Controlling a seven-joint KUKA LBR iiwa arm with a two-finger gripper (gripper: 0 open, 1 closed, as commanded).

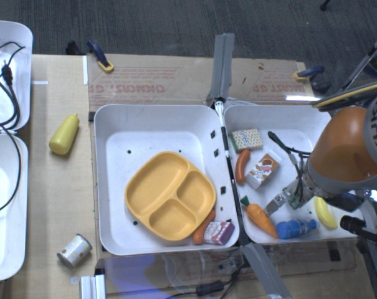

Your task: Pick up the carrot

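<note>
Carrot (262, 220) lies in right bin (281, 237); pincer (280, 202) hovers just beside it, holding nothing, spread can't be told.

There is one camera, fixed high above the table (57, 192) and tilted down at a slant, far enough back to take in both white bins whole: the left bin (107, 167) and the right bin (288, 120). It faces the dark floor (176, 11) beyond the table's far edge. The arm (347, 148) comes in from the right side.
</note>
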